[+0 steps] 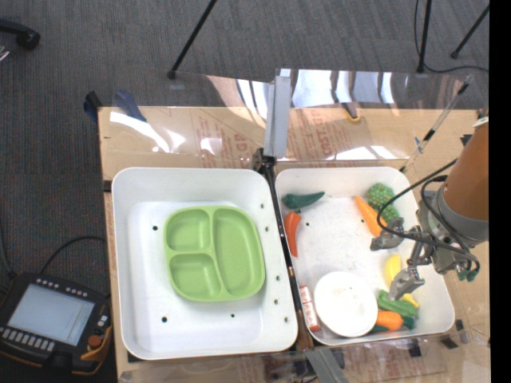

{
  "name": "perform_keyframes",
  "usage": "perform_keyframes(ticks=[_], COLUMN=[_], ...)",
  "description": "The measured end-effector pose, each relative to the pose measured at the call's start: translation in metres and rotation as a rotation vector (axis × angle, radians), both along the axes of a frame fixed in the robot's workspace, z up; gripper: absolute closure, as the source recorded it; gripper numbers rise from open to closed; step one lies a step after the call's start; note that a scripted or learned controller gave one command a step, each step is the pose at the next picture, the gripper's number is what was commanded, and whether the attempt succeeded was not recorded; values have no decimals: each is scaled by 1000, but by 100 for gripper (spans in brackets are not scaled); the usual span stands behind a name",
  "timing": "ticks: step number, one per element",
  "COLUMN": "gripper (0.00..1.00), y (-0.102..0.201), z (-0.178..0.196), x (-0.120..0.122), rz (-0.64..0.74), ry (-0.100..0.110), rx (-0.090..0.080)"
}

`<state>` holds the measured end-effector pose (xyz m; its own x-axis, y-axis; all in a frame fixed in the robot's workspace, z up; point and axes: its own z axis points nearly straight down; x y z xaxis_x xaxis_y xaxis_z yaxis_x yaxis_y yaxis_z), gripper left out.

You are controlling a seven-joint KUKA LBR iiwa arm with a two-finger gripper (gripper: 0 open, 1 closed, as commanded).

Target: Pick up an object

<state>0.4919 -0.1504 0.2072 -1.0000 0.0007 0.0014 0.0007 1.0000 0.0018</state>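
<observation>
My gripper [389, 266] hangs over the right part of the right bin [343, 174], open, with its two fingers spread wide. A small yellow toy [392, 268] lies on the bin floor in the gap between the fingertips; neither finger is seen touching it. Close by lie an orange carrot [367, 214], a knobbly green piece [383, 196], a green vegetable [397, 303] and an orange piece [388, 320]. Further left are a dark green pepper [303, 200] and a red-orange carrot [293, 232].
A round white plate [345, 303] sits at the right bin's front, with a small red and white item [308, 306] against the left wall. The left bin [136, 325] holds a green divided plate [214, 252]. A teach pendant [48, 317] lies on the floor at the left.
</observation>
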Motion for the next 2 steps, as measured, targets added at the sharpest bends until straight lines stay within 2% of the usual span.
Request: perform_keyframes(ticks=[1, 2], gripper=[0, 0], y=[-29, -24], z=[-111, -120], x=[102, 137], rz=[-137, -143], ry=[9, -2], rx=[2, -1])
